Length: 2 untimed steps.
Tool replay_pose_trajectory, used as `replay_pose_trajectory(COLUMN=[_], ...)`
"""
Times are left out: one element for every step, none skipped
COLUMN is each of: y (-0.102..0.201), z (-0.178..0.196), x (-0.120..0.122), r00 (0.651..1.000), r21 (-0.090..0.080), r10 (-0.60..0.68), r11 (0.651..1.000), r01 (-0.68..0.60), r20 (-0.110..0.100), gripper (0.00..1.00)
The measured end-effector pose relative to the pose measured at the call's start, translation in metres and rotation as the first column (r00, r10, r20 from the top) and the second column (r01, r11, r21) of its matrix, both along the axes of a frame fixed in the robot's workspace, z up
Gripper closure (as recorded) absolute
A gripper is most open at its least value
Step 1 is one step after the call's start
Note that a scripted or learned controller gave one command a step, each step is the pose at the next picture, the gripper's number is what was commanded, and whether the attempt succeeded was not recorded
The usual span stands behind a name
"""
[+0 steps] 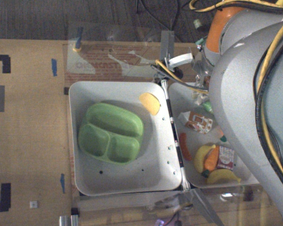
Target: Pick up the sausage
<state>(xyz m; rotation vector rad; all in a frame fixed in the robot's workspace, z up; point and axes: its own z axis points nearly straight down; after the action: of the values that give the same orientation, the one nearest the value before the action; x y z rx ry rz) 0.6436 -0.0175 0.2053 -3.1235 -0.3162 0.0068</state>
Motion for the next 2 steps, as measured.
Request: replay_pose_trajectory(y=[0.052, 0.114], z=[0.121, -0.074], x=[0.003, -0.025], r00=[0.997, 0.948], r21=[-0.001, 0.001], r10=[0.082, 0.32], r11=[0.997, 0.948], r01=[-0.082, -0.32], r20=[0.005, -0.001], gripper=[1.0, 1.0])
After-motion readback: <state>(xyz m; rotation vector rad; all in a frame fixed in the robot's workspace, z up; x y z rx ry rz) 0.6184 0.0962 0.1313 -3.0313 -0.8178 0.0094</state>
